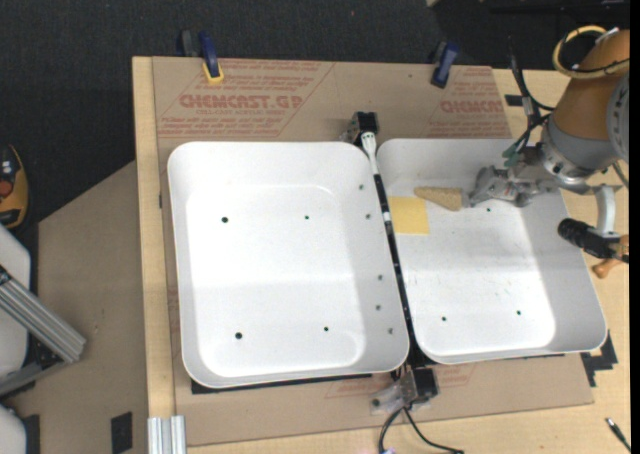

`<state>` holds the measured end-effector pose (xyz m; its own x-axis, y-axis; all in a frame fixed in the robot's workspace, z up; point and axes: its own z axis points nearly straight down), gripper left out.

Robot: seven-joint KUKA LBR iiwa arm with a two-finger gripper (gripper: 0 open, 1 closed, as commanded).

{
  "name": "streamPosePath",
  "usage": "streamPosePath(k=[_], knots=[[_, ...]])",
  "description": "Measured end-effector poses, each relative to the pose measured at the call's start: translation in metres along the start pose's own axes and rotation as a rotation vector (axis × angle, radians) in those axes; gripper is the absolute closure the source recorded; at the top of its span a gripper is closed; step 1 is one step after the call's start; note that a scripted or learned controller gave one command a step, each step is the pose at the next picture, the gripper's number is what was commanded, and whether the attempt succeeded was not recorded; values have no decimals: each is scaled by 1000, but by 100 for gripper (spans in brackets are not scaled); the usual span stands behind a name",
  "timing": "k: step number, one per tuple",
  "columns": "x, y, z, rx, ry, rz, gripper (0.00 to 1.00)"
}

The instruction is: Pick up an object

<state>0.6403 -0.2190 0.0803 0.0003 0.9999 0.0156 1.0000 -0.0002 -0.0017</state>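
1. As the arm reached in from the right, its gripper sat low over the upper part of the right bin.
2. Gripper state: cannot tell; the tip was too small and dark to read.
3. A tan, elongated object lay on the right bin's floor, its right end just beside or touching the gripper tip; whether it was gripped could not be told.
4. A yellow square piece lay just below-left of the tan object, near the divider between bins.
5. The left bin sat beside the right one on the cardboard-covered surface.
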Motion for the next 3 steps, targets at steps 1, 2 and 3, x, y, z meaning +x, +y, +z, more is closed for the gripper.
streamPosePath(k=[1,2,3], knots=[[-4,-1,-15,5,-16,-4,100],[64,23,-149,-19,-18,-8,100],[143,26,-401,-25,-18,-7,100]])
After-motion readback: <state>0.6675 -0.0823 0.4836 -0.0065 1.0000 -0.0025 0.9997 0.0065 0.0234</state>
